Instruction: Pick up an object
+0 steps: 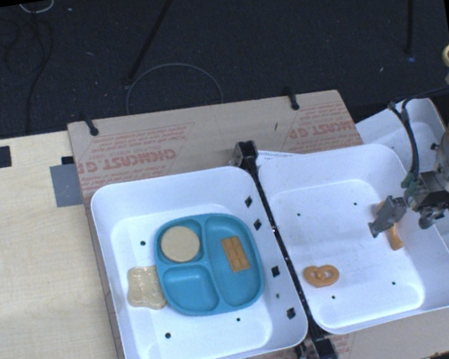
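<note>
Grey two-finger gripper point(388, 224) sits low over the right shallow white plastic bin point(359, 318), near its right wall; can't tell jaw opening. A small orange stick-shaped piece point(394, 237) is right at the fingertips, grip unclear. Brown pretzel-shaped toy point(321, 275) lies on that bin's floor, apart from the gripper. Left white bin point(202, 353) holds a blue three-compartment plastic tray point(212, 296).

Hand point(391, 223) over right bin point(358, 314), orange stick point(394, 237) beneath; pretzel point(321, 275) nearby.
</note>
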Controlling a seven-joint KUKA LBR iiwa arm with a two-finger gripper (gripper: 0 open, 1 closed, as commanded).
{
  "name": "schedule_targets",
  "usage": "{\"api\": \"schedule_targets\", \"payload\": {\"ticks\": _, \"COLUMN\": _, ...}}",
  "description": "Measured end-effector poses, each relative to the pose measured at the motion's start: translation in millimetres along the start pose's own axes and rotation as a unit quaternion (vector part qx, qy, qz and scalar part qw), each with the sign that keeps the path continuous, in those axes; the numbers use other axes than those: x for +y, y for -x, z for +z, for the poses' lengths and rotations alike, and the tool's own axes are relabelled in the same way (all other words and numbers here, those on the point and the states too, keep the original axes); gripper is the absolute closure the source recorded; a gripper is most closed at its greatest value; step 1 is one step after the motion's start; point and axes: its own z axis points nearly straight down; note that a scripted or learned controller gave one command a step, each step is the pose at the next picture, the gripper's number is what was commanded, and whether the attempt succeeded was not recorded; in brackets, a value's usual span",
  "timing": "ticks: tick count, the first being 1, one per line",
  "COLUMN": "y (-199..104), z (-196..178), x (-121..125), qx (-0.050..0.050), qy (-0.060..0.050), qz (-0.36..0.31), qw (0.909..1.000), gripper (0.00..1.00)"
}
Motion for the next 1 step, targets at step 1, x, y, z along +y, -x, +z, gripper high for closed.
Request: {"api": "schedule_targets", "payload": {"ticks": 1, "y": 0.1, "z": -4.5, "x": 1.6, "qx": -0.001, "qy": 0.004, "qz": -0.001, "qw": 1.0, "gripper": 0.0}}
